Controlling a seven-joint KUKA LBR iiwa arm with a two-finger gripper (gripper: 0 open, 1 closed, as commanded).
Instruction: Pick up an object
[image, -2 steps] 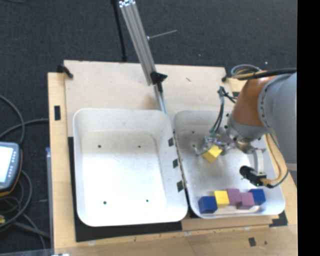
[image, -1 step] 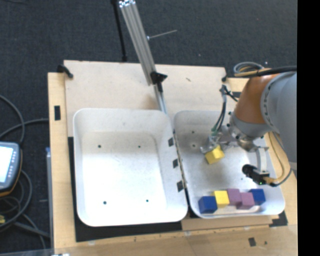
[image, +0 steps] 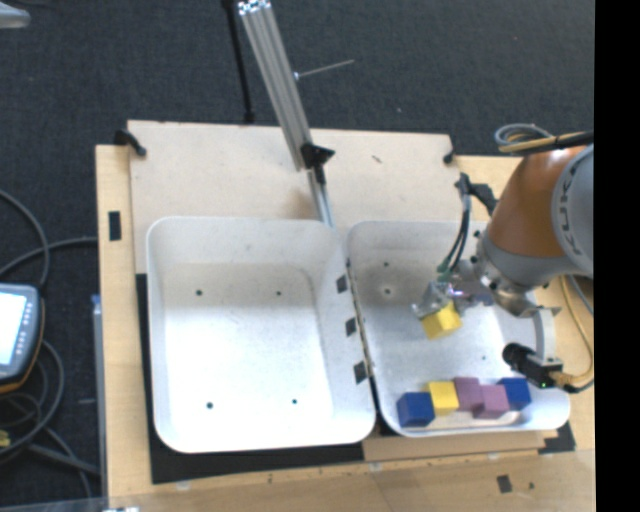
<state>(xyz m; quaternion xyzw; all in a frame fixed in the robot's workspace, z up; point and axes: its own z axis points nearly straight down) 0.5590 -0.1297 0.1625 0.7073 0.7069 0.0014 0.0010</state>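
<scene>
Nearest my camera, a row of blocks sits along the six o'clock wall of the right bin (image: 400, 250): a blue block (image: 415, 408), a yellow block (image: 444, 395), a purple block (image: 480, 395) and another blue block (image: 515, 391), packed touching one another. Now to the end effector (image: 438, 304): I see it near the middle of the right bin with a yellow cube (image: 441, 321) right at its tip, tilted. The cube looks pinched at the fingertips, fingers closed narrow on it, though the view is small and I can't make out whether it is clear of the floor. Outward, the grey wrist and orange band (image: 525, 215) run off toward three o'clock. At nine o'clock lies the left bin (image: 160, 300). Both bins rest on the tan worktop (image: 210, 170), and a silver rail (image: 280, 80) slants in from twelve o'clock.
</scene>
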